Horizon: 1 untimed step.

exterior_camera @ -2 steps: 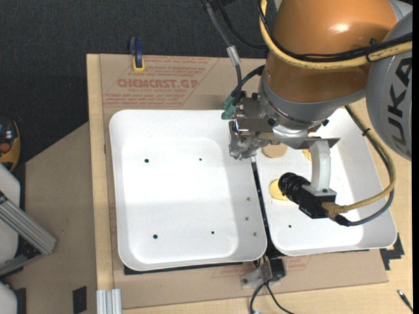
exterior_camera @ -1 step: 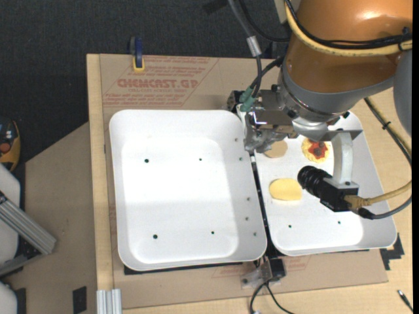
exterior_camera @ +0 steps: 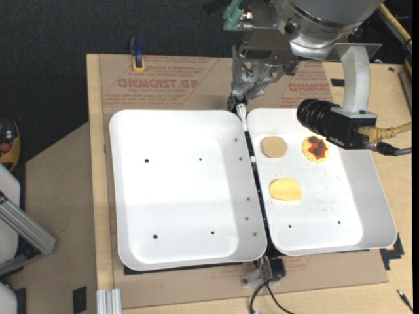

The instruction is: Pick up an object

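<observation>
bins [exterior_camera: 183, 241] white | disc [exterior_camera: 274, 147] tan | lump [exterior_camera: 285, 190] yellow | piece [exterior_camera: 315, 148] yellow w/ red

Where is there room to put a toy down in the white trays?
The left bin has bare floor from wall to wall. In the right bin, the front strip below the yellow piece is bare. Its back is crowded: tan disc, red-topped piece.

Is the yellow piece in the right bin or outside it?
In. The yellow piece lies flat on the floor of the right bin, near its left wall, apart from the tan disc.
</observation>
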Motion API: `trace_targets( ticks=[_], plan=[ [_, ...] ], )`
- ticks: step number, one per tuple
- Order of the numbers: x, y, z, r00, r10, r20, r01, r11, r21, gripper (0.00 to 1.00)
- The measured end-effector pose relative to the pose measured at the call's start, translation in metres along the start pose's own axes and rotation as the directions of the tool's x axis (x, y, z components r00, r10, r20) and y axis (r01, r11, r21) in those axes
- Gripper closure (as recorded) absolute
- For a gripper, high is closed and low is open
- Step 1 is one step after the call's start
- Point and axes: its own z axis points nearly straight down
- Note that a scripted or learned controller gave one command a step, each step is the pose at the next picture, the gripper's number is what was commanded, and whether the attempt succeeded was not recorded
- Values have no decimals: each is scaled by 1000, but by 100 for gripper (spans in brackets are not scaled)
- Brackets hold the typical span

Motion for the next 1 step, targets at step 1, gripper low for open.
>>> trace_targets(
  ticks=[1],
  plan=[
    [29, -9, 127, 1000, 3, 13, -4, 999, 32, 100]
  ],
)
